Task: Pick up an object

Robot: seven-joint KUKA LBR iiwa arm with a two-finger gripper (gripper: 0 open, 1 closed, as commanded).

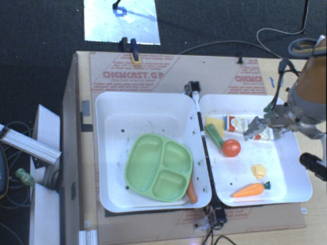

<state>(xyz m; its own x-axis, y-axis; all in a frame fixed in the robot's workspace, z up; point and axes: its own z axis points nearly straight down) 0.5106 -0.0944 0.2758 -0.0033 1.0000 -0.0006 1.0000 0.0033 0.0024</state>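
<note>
In the left bin (117, 111) lies a green divided plate (159, 166), tilted toward the dividing rim, and a small orange sausage-like piece (191, 193) sits just beside its lower right corner, against the bin's wall. Crossing into the right bin (299, 188), I see a yellow block (214, 122) with a green cucumber-like stick (214, 135) slanting down from it, and a red tomato (231, 148) touching the stick's lower end. Above the tomato lies a white carton with red print (240, 123). My gripper (254, 130) hangs low over that carton's right end, grey fingers pointing left; I cannot tell how far apart they stand, nor whether they have hold of anything. Nearer the front lie a pale yellow lump (258, 171) and, below it, an orange carrot (249, 189).
</note>
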